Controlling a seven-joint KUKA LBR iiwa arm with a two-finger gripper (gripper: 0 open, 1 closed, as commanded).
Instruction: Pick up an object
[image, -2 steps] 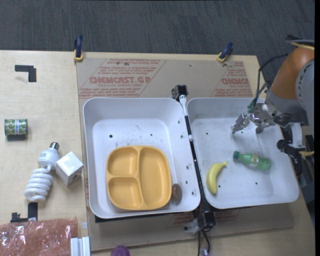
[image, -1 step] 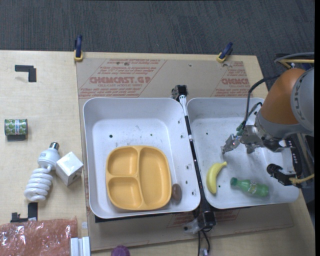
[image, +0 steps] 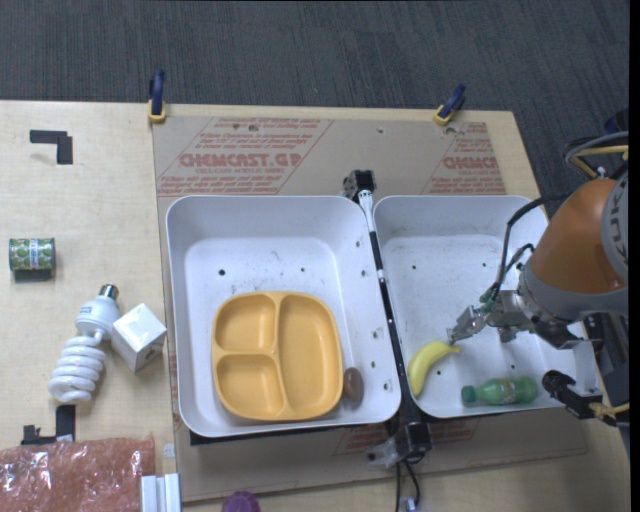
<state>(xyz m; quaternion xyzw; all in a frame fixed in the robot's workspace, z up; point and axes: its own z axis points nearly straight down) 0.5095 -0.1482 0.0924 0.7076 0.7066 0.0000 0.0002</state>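
A yellow banana (image: 428, 364) lies in the right bin (image: 440, 240) near its front left, with a green bottle (image: 499, 391) on its side just to the right of it. My gripper (image: 467, 325) hangs low over the right bin, its tip just above and right of the banana's upper end. Nothing shows in its grasp. The grey arm with its orange band (image: 580, 245) reaches in from the right. In the left bin (image: 260, 225) sits a yellow divided plate (image: 278, 354), and a small brown object (image: 352, 386) rests against the plate's right edge.
On the bench left of the bins lie a spiral light bulb (image: 82, 350), a white cube (image: 139, 335), a green can (image: 32, 256) and a pink mesh bag (image: 75, 478). A black divider bar (image: 377, 270) runs between the bins.
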